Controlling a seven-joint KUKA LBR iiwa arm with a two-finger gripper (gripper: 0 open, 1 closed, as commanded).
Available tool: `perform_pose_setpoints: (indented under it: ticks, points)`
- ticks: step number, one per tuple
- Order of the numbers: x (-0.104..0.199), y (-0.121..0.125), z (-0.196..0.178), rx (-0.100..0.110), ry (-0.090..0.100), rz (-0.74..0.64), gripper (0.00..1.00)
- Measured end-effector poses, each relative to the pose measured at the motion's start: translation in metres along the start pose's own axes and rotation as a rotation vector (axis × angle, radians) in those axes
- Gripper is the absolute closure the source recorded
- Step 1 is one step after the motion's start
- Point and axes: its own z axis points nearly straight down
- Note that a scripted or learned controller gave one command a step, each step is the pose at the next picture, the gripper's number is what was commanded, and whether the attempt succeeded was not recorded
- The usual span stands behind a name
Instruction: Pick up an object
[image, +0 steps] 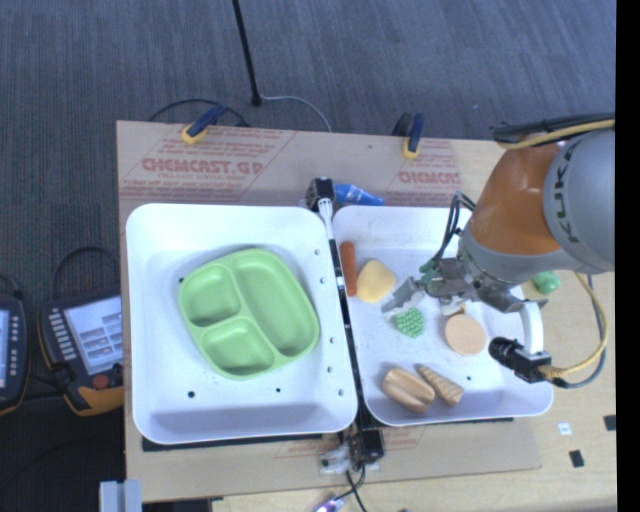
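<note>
Cardboard-topped bench (200, 165) carries two bins; gripper (425, 290) hangs in the right bin (400, 225), fingers spread, just above the green ball (408, 322); best drop straight, centred, before closing, avoiding the yellow piece (375, 281).

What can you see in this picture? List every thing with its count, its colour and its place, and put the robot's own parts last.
bins: 2, white, side by side on the bench
divided plate: 1, light green, in the left bin
sausage-like stick: 1, orange-red, right bin, along its left wall
yellow lump: 1, yellow, right bin, beside the stick
small knobbly piece: 1, green, middle of the right bin
round disc: 1, tan, right bin, right of the knobbly piece
bread-like pieces: 2, brown, near edge of the right bin
clamps: 2, yellow and blue, far edge of the board
arm: 1, grey and orange, over the right bin
gripper: 1, dark, above the right bin's middle
</note>
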Motion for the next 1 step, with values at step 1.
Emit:
perform_pose_setpoints:
  ticks: [1]
  points:
    - [-0.0028,-0.0038,0.0716,-0.009,-0.002,0.109,0.0]
